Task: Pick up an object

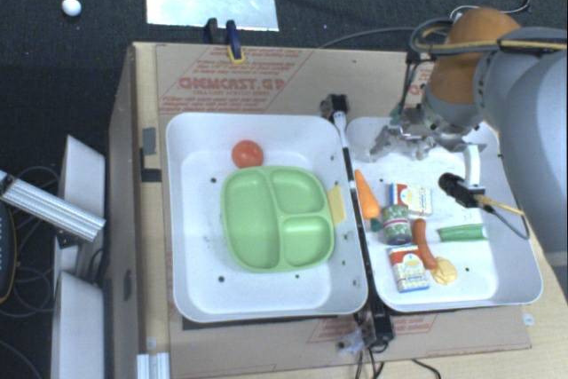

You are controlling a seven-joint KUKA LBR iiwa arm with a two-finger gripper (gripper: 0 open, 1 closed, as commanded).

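- I see the gripper over the far left corner of the right bin, hanging from the arm that reaches in from the right. I cannot tell whether it is open or closed, and I see nothing held in it.
- The bin floor under it looks bare, so I judge this a poor spot to descend.
- The candidates for picking lie nearer in the same bin: a carrot, a green can, a sausage and a small carton.
- The carrot is closest to the gripper. It lies lengthwise along the left wall, which I think would crowd a grasp from that side.
- The can, sausage and carton sit packed together, seemingly touching, so closing on one may nudge its neighbours.
- The left bin holds a green divided plate with a tomato just beyond its far edge, well apart from the gripper.
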